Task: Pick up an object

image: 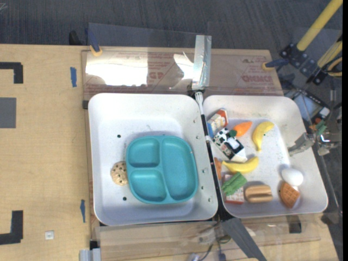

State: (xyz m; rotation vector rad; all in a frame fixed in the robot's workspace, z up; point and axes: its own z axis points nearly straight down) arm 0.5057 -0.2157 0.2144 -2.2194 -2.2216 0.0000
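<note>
Nearest, the right bin holds a hotdog, two bananas; left bin holds one teal tray, one cookie. End effector state: cannot tell.

This looks like a robot test lab: two white bins of toy food sit on a cardboard-topped bench marked with blue tape.
</note>
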